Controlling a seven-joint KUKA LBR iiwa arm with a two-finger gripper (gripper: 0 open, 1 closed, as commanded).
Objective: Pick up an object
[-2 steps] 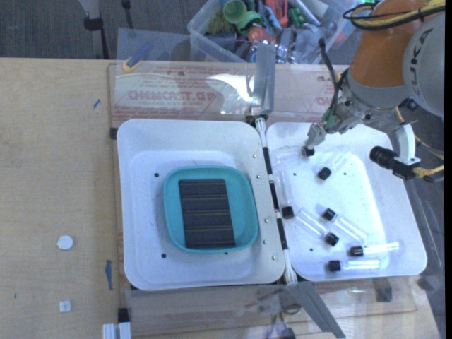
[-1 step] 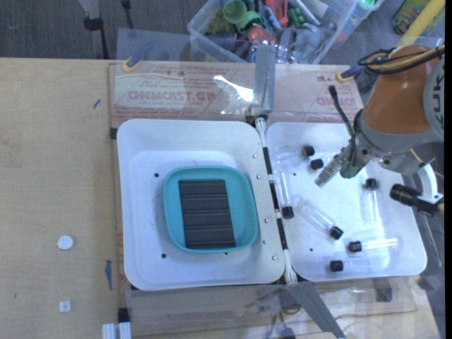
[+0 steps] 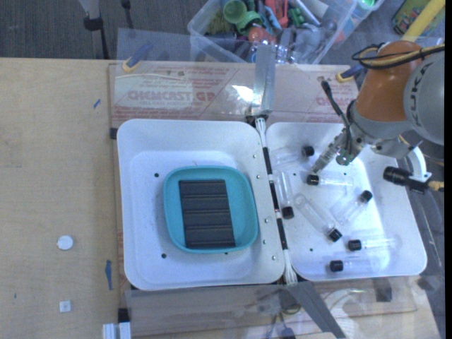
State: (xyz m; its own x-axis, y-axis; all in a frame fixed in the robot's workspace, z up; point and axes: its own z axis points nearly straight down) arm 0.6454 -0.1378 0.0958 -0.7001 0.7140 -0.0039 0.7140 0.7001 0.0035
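- Hand low in right bin, tips next to a capped clear vial; opening too small to read, can't tell grip state.
- Vials scattered across right bin, more near front edge.
- Left bin holds teal tray with dark ribbed insert.

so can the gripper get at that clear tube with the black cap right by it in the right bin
Probably yes. The gripper hangs just above the tube near the back of the right bin, and nothing lies over the tube. Its neighbours sit apart from it, so the way down looks free.
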